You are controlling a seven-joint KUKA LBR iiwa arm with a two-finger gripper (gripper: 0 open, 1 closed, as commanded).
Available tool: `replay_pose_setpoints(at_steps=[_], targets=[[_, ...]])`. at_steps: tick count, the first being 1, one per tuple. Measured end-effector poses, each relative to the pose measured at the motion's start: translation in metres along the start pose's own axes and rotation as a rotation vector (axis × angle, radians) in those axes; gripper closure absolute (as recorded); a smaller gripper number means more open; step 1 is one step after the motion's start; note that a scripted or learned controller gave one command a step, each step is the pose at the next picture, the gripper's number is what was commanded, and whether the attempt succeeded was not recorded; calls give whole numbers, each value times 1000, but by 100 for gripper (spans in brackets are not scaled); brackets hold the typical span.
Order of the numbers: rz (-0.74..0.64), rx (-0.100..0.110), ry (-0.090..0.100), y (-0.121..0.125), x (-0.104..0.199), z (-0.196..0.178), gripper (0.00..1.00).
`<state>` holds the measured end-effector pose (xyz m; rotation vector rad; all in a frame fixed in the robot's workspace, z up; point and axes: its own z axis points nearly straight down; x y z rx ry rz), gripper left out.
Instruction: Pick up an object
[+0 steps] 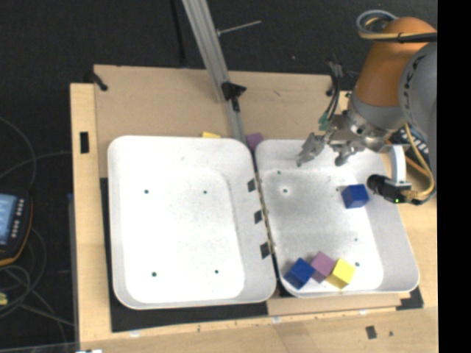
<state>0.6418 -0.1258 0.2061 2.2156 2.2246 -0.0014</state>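
My gripper [324, 154] hangs over the far edge of the right bin [294, 212], its two fingers spread apart with nothing between them. A blue cube [355, 195] lies in that bin, a short way to the right of and nearer than the fingertips. At the bin's near edge sit three more cubes side by side: blue [299, 272], purple [322, 265] and yellow [341, 273].
The left bin [176, 219] lies beside the right one. A yellow block [211, 134] and a purple block [255, 140] rest on the bench just behind the bins. A slanted metal rail [213, 57] crosses the back of the bench.
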Motion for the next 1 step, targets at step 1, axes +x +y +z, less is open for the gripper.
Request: replay_pose_setpoints(at_steps=[1], targets=[[10,2,-2,-22,-69,17,0]])
